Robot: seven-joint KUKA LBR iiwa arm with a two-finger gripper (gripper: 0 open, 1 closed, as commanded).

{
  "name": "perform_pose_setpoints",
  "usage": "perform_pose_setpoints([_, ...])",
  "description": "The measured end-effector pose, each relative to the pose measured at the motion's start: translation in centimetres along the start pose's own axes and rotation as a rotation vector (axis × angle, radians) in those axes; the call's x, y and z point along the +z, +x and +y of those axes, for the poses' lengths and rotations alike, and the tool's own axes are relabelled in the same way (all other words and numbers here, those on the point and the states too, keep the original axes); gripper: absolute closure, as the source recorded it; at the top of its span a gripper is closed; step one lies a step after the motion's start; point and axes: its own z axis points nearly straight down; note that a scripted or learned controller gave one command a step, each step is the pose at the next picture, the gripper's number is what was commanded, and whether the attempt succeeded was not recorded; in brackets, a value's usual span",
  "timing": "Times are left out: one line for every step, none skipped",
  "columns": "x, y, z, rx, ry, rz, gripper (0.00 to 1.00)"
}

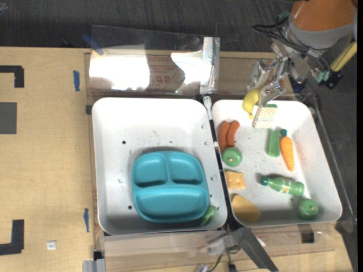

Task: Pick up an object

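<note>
1. Fingers (pixel 271 79) of the gripper (pixel 265 90) hang over the back edge of the right bin (pixel 326 169); whether they are spread or pinching, I cannot tell.
2. Just below the gripper is a yellow banana (pixel 250 102), touching or almost touching it, beside a cracker (pixel 265 115).
3. Left bin (pixel 108 152) carries a teal divided plate (pixel 169 185).

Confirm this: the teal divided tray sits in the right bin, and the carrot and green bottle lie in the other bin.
Not quite. The camera view shows the teal divided tray in the left bin; the carrot and green bottle lie in the other bin, the right bin.
</note>
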Motion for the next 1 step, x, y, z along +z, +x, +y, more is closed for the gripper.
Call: perform_pose_setpoints([-3.80,0.16,-0.54,0.064,0.000,-0.002,1.00])
